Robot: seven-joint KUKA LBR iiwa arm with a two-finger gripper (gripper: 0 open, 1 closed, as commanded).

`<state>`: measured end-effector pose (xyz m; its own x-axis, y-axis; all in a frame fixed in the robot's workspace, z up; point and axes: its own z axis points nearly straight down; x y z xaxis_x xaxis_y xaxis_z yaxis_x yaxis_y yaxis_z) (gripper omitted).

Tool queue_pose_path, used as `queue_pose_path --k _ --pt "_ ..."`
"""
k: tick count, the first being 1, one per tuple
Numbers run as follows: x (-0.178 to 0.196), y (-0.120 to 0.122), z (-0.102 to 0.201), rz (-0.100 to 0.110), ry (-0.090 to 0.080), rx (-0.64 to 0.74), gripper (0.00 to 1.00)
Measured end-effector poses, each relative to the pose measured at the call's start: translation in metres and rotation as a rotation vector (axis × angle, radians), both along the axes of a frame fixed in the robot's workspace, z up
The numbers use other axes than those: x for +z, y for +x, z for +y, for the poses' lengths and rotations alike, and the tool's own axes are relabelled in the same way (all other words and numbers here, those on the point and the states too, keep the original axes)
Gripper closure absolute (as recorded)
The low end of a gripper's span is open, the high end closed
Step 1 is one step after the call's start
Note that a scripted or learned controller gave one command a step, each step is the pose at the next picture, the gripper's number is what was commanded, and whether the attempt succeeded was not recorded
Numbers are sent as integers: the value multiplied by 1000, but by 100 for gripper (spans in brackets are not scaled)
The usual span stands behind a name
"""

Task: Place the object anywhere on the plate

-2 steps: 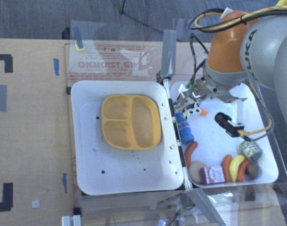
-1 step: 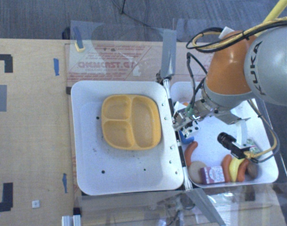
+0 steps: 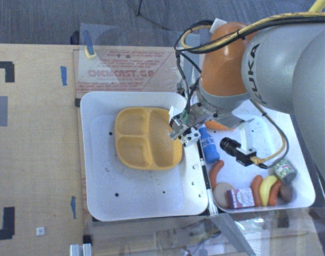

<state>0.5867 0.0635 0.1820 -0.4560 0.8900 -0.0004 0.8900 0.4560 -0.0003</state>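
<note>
Two white bins share the bench; the yellow plate (image 3: 146,138) lies in the left bin (image 3: 98,196). Gripper (image 3: 183,129) hovers at the plate's right edge, grip unreadable, maybe carrying something small that could drop outside.

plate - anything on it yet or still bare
Bare. All three compartments of the yellow plate show plain surface. The end effector sits over its right rim; cannot tell whether it holds anything.

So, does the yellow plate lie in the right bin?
No, the yellow plate lies in the left bin, while the right bin holds the blue bottle and toy foods.
</note>
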Motion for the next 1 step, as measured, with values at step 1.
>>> queue_pose_path --k 1 --pt "0 17 -24 0 0 -46 100"
